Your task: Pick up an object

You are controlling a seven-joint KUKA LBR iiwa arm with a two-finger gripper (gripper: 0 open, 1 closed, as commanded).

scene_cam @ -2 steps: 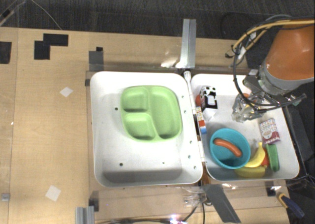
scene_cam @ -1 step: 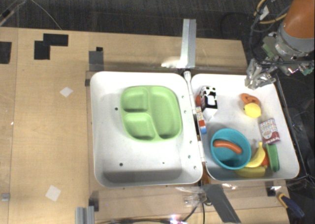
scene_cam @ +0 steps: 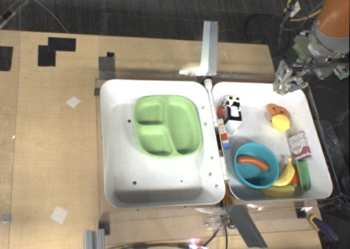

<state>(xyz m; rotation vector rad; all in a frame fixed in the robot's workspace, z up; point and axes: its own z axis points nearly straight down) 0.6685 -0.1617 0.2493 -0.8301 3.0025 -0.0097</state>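
Note:
My gripper [scene_cam: 289, 82] hangs over the back right corner of the right bin [scene_cam: 320, 133], above the rim and apart from every object. Nothing sits between its fingers. In that bin lie a black and white toy [scene_cam: 233, 106], an orange and yellow piece [scene_cam: 279, 117], a small printed packet [scene_cam: 298, 145], a blue bowl [scene_cam: 255, 164] with a sausage [scene_cam: 254, 161] inside, a banana [scene_cam: 281, 178] and a green piece [scene_cam: 302, 174]. A red and blue item [scene_cam: 222, 127] lies along the bin's left wall.
The left bin [scene_cam: 115, 144] holds a green divided plate [scene_cam: 165, 125]. A metal post [scene_cam: 210, 51] rises behind the seam between the bins. Cables [scene_cam: 298, 1] loop beside the arm at the back right.

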